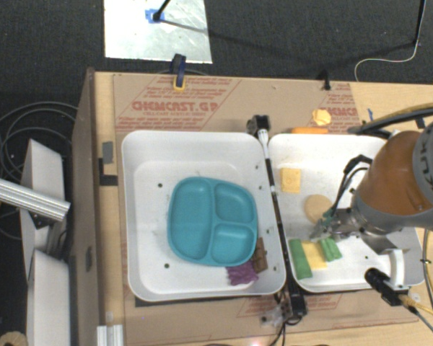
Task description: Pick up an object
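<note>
The right bin (361,144) holds a yellow square block (291,179), a tan round piece (315,206), a long green block (299,259), a small yellow piece (316,256) and a short green piece (331,249). My gripper (327,225) is low in this bin. It sits just right of the tan round piece and just above the short green piece. The arm's grey and orange wrist (393,182) hides the bin's right part. I see nothing held.
The left bin (148,161) carries a blue divided plate (213,220). A purple item (239,273) and a brown item (260,256) lie at its near right corner. An orange object (309,130) rests behind the right bin. Cables run along the divider.
</note>
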You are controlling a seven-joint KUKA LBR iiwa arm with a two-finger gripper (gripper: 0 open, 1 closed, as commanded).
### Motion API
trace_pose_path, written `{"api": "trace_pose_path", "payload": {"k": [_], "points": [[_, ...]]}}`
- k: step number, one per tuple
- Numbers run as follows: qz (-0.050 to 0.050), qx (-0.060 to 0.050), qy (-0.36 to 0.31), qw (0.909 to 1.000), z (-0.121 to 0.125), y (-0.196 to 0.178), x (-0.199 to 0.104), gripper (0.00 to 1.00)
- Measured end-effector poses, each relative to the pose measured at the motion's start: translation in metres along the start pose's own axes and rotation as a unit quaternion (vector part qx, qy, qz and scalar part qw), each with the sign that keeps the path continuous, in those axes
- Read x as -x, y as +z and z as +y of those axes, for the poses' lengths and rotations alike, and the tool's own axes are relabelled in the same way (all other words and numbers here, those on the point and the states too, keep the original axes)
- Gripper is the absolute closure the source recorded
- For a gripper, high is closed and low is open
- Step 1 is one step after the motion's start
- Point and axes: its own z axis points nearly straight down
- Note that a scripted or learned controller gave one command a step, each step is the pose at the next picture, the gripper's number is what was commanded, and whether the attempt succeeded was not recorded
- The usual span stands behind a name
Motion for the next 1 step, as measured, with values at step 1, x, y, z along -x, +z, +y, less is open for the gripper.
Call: {"api": "trace_pose_path", "payload": {"k": [1], "points": [[0.002,0.005,-0.008,1.0000,0.0585,-0.0952,-0.0907,1.00]]}}
